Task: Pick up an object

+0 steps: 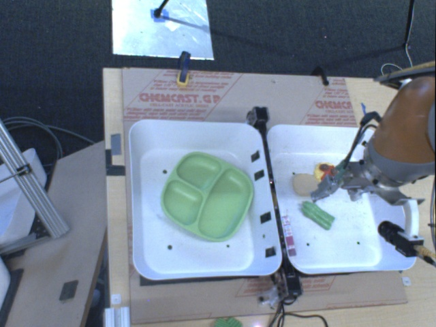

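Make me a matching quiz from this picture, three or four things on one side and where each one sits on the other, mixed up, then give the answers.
Things:
1. green divided plate
2. green ridged object
3. tan rounded object
4. gripper

Places:
A. right bin, nearest the front of the small items
B. left bin, around its middle
C. above the right bin, reaching in from the right
D. right bin, close to the divider between the bins

Pairs: 1-B, 2-A, 3-D, 4-C
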`<state>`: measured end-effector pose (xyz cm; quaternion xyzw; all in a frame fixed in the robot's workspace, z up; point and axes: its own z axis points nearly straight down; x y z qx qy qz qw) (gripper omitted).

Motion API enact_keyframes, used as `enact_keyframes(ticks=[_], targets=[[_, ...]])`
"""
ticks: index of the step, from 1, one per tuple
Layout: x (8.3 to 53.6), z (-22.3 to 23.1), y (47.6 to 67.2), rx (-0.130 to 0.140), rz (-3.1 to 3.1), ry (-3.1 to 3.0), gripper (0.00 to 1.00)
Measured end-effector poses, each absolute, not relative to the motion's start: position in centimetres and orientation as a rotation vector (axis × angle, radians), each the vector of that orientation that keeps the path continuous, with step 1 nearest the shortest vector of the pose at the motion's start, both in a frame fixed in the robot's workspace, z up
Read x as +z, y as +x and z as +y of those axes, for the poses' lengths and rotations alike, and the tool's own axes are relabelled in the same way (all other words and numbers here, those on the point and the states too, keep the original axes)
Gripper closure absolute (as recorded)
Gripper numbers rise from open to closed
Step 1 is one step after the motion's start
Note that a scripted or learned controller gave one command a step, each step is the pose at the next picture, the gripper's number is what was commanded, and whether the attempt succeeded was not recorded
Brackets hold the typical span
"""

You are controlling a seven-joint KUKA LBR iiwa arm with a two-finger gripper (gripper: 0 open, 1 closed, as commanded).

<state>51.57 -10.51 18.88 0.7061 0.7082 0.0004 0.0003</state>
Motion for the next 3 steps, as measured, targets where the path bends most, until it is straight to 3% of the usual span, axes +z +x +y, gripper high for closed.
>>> enact_keyframes(ticks=[1,2,3], targets=[[8.1,-10.8,58.1,0.002,2.227,2.212,0.0],[9.5,-10.8,58.0,0.004,2.224,2.216,1.0],[21.8,-4.5,57.5,0.014,2.229,2.205,1.0]])
